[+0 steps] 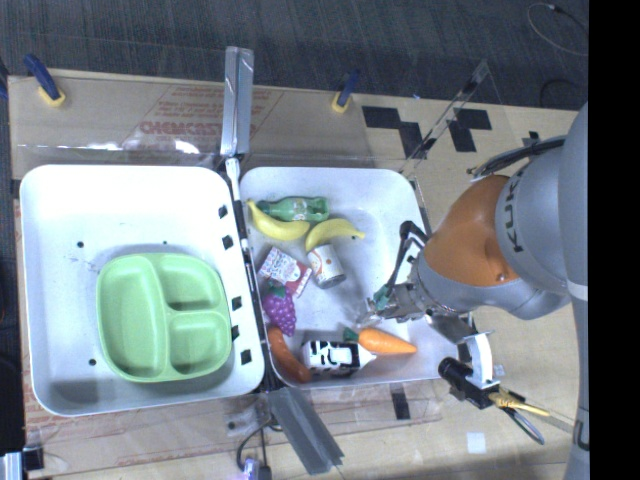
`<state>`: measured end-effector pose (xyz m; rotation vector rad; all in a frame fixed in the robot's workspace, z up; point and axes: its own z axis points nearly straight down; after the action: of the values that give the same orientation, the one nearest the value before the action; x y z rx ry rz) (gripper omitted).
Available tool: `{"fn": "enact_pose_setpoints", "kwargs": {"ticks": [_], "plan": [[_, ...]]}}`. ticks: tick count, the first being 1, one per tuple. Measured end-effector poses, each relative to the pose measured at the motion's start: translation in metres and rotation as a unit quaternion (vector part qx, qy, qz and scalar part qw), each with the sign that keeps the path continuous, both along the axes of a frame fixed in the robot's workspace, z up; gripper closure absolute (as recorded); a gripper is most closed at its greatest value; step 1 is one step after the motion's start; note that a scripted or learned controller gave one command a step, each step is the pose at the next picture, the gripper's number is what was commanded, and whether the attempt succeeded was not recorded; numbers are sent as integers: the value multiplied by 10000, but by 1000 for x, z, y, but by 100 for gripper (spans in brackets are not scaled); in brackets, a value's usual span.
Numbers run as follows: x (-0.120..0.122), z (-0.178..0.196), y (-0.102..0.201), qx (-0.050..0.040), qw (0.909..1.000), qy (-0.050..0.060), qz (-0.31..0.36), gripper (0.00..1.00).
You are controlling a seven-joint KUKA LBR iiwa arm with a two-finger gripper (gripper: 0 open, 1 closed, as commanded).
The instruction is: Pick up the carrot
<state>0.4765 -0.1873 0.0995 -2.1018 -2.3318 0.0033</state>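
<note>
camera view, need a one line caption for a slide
KUKA arm's gripper poised just above the carrot in the right bin; green tray in the left bin.

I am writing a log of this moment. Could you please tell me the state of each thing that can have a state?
carrot: lying flat in the right bin, beside the gripper, not lifted
gripper: low over the right bin, just above the carrot
green tray: right side up in the left bin
can: tipped on its side
green bottle: lying down

A tan bench (120, 118) stands on dark, perhaps carpeted, floor (300, 8) under even light.
</note>
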Motion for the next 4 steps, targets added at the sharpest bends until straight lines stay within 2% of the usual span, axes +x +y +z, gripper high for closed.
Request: {"fn": "enact_pose_setpoints", "kwargs": {"ticks": [1, 2, 3, 4], "plan": [[6, -8, -22, -7, 9969, -12, -786, 100], [6, -8, -22, -6, 9969, -12, -786, 0], [0, -9, -6, 18, 10000, 10, -6, 0], [0, 0, -6, 25, 10000, 24, 16, 100]]}}
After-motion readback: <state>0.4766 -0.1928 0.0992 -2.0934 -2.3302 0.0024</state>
